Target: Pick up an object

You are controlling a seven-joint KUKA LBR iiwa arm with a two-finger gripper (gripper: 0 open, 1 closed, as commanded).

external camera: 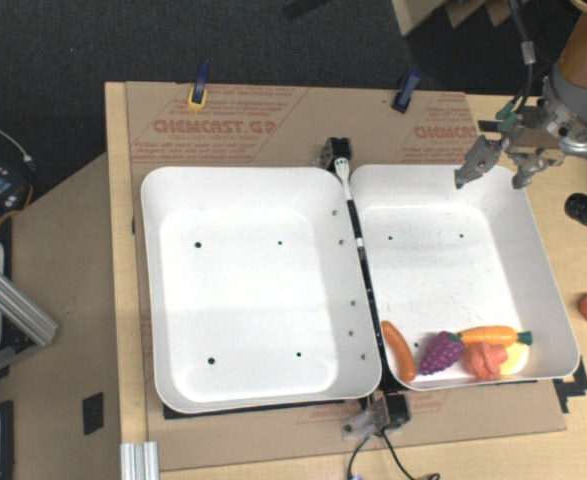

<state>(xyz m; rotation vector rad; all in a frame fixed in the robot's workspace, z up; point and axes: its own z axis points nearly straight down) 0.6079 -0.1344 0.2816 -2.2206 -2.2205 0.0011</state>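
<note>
Toys crowd the right bin's (533,258) near edge: sausage (398,350) angled near-right, grapes (441,352), carrot (491,335) lying left-right, red piece (483,361) touching. I see my jaws (497,170) spread, nothing gripped, over the far right rim, well apart. Left bin (163,268) alongside.

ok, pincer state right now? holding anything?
Pincer: open, holding nothing, above the right bin's far edge, away from the toy food.

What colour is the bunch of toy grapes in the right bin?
Purple, seen in the camera view: the grapes.
</note>
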